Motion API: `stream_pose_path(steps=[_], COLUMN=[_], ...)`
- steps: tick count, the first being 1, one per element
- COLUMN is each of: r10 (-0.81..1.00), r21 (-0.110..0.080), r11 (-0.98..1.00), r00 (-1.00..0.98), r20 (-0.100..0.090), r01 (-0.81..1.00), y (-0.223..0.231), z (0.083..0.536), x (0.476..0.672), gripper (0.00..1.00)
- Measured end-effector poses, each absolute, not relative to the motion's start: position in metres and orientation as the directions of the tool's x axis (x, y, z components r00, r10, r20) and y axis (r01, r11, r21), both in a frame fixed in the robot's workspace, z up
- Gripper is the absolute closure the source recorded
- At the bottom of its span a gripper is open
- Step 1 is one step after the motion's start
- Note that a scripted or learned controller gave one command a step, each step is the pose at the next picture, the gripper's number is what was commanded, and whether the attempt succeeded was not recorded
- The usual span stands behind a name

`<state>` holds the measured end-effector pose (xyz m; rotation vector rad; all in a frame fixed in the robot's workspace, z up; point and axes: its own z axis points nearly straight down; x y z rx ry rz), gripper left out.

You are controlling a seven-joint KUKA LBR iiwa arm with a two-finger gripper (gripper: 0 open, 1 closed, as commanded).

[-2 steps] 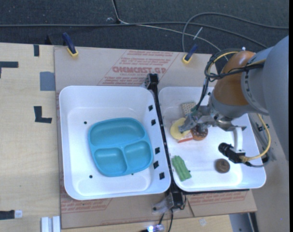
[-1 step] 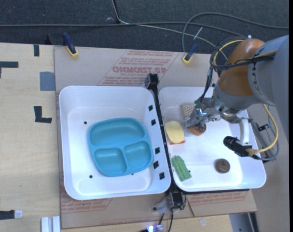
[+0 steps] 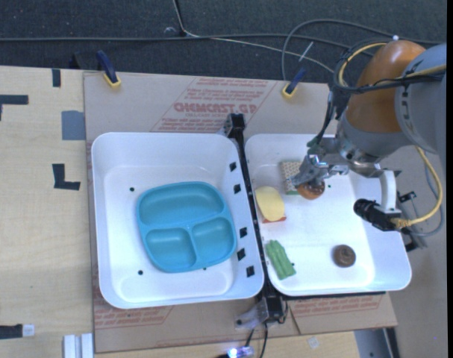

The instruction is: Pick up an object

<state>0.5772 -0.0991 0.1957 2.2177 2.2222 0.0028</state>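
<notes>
Plywood bench (image 3: pixel 32 222): pale, with black tape marks; a cardboard sheet (image 3: pixel 211 107) lies on it, held by two clamps at its far edge, dark carpet beyond.
Left bin (image 3: pixel 110 155): white, holding a blue divided tray (image 3: pixel 186 225).
Right bin (image 3: pixel 383 271): white, touching the left one along a black clip seam.
Arm (image 3: pixel 394 88): grey with an orange band, reaching in from the right, wrist bent down over the right bin's far part.
Gripper (image 3: pixel 310 183): low over an orange thing (image 3: pixel 311 192) (partly hidden); whether the jaws are apart or together, I cannot tell.
Yellow block (image 3: pixel 270 203): near the seam.
Green piece (image 3: pixel 280 259): near front.
Brown disc (image 3: pixel 345 256): front right.
Mesh square (image 3: pixel 289 171): beside the gripper.
</notes>
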Motion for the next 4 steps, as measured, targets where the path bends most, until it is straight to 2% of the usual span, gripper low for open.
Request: stream_pose_path(steps=[1,2,3,4], r10=[1.0,1.0,1.0,1.0], r21=[0.004,-0.002,-0.002,-0.004], r11=[0.002,0.005,0.007,0.006], r00=[-0.002,-0.005,-0.007,-0.006], r20=[-0.001,0.001,0.002,0.001], r01=[1.0,1.0,1.0,1.0], y=[-0.099,-0.045,0.007,0.058], z=[0.248,0.246,0.251,0.233], x=[0.578,0.555,0.543,0.534], gripper=[1.0,1.0,1.0,1.0])
